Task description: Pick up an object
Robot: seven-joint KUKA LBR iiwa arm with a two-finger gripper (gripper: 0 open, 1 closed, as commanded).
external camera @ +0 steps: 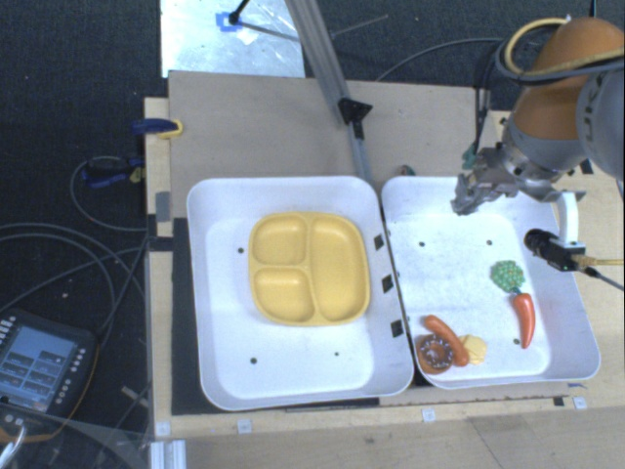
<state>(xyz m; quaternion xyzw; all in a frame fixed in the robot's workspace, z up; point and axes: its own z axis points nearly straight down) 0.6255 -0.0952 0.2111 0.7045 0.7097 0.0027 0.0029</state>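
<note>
The right bin (459, 262) holds several toy foods near its front: a green broccoli (507, 276), an orange carrot (524, 319), a red-orange sausage (445, 337), a brown doughnut (433, 353) and a small yellow piece (475, 348). My gripper (470, 198) hangs over the bin's far left corner, well behind and left of these foods. Nothing shows between its fingers.
The left bin (220, 340) carries a yellow divided plate (309, 267) in its middle. A slanted grey pole (327, 57) crosses the bench behind the bins. Cables and a handheld pendant (39, 360) lie on the floor at left.
</note>
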